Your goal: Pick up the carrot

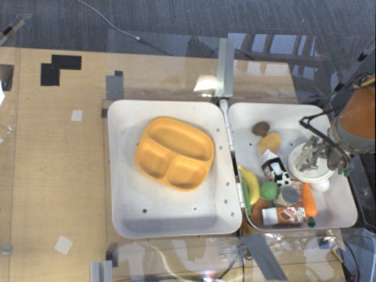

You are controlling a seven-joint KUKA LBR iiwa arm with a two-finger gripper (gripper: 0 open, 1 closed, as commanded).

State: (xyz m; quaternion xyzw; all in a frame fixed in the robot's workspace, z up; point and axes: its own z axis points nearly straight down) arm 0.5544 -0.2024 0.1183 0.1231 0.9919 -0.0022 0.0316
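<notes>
Clearly unfinished: I see the carrot (309, 200) lying at the lower right of the right bin (335, 221), the gripper (315, 155) just above it; its grip I cannot tell.

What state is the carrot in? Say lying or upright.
Lying. The carrot rests flat in the right bin, beside the bottle.

Bins (176, 225) smooth white plastic; divided plate (174, 153) glossy orange-yellow plastic; bench (53, 175) pale wood.
</notes>
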